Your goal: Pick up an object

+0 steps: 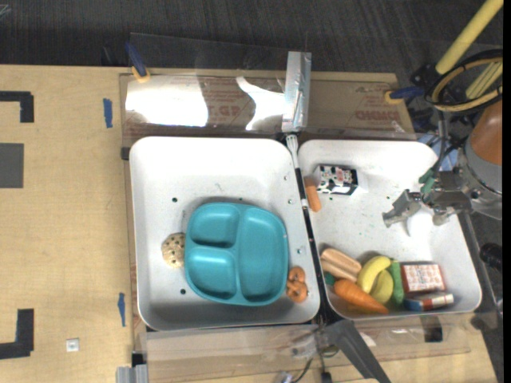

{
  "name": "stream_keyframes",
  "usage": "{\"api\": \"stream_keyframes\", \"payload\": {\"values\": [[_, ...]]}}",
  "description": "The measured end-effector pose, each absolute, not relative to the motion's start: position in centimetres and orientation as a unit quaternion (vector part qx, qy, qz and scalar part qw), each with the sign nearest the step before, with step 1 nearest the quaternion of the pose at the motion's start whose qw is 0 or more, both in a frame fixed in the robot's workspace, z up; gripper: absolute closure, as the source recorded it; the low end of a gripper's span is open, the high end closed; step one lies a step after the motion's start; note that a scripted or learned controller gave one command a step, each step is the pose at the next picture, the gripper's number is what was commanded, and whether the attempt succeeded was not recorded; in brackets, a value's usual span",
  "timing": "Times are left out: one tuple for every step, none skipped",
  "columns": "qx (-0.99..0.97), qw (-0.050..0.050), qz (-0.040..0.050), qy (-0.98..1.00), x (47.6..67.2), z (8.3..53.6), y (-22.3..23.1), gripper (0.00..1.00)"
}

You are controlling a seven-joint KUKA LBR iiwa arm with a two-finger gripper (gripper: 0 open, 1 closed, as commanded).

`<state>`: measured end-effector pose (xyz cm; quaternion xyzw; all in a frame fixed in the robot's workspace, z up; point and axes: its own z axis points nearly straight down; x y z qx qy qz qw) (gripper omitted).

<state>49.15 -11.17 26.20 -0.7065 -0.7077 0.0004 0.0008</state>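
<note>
1. A tan wooden bench [64,238] is carrying two shallow white bins side by side, with dark carpet behind.
2. The left white bin [152,166] is holding a teal divided plastic tray [236,251], a speckled cookie [172,249] beside it and a small orange pumpkin toy [297,284].
3. The grey arm's pincer [409,206] is hovering over the right white bin [375,162], its fingers looking spread with nothing between them.
4. The candidates are lying well below it: a yellow toy banana [372,273], an orange toy carrot [359,296], a tan hot-dog bun [341,263] and a red printed box [422,278].
5. Nothing is lifted yet; choosing, descending and closing are all remaining.
</note>
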Motion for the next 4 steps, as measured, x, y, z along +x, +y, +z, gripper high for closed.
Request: {"api": "stream_keyframes", "payload": {"values": [[-0.712,0.003,0.0018,-0.702,47.8,12.5,-16.5,0.0],[-0.826,0.0,0.0002,-0.563,48.5,17.5,-17.1,0.0],[-0.732,0.0,-0.0005,-0.681,48.0,10.4,-14.0,0.0],[-0.731,-0.009,-0.005,-0.682,48.6,9.2,-14.5,0.0]]}}
